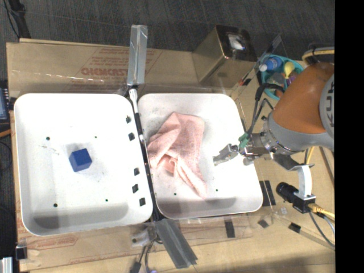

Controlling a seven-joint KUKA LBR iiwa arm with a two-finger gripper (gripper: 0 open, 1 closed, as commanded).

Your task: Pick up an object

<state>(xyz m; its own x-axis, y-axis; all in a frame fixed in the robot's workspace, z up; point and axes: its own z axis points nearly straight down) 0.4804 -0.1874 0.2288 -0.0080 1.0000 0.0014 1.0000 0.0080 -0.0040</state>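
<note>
Meanwhile the gripper (225, 154) hovered in the right bin (242, 193), just beside the pink cloth (179, 147); whether it was open I cannot tell.

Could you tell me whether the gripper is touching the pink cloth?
Apart. The camera view shows bare white bin floor between the gripper and the pink cloth in the right bin.

Dark carpet floor (85, 10), cardboard sheet (68, 61)
</note>
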